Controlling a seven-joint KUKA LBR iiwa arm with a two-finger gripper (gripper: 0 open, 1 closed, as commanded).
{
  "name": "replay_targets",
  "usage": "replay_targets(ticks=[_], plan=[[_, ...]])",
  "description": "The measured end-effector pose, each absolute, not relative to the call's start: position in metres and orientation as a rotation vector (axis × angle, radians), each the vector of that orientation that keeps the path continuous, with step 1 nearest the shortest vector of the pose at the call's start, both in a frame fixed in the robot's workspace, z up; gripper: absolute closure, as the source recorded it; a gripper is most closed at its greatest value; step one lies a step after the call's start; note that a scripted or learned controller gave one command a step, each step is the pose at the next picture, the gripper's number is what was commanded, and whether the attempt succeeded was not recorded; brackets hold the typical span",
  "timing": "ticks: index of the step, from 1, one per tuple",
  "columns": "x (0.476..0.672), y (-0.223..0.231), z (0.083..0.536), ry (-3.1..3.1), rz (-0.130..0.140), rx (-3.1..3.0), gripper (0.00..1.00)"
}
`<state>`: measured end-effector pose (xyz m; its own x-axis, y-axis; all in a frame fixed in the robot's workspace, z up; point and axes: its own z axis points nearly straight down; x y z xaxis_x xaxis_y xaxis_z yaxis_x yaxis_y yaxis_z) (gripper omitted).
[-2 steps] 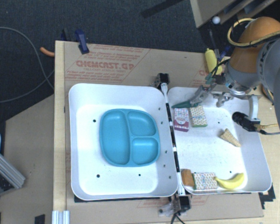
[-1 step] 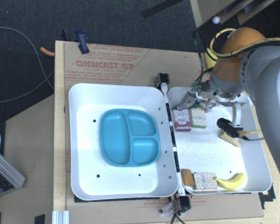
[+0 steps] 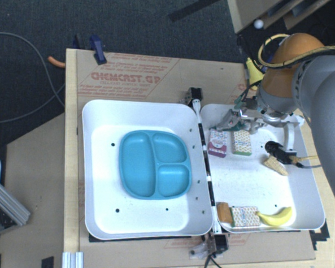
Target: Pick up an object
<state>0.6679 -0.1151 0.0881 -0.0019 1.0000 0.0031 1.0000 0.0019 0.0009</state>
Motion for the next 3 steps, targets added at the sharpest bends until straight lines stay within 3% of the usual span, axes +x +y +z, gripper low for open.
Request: replay_targets(ticks=[1, 2, 3], plan=[[0.667, -0.152, 0.087, -2.224, -0.001, -2.221, 0.0], [0.663, -0.154, 0.093, -2.214, 0.023, -2.212, 1.0], [0.649, -0.123, 0.086, -2.222, 0.002, -2.221, 1.0]])
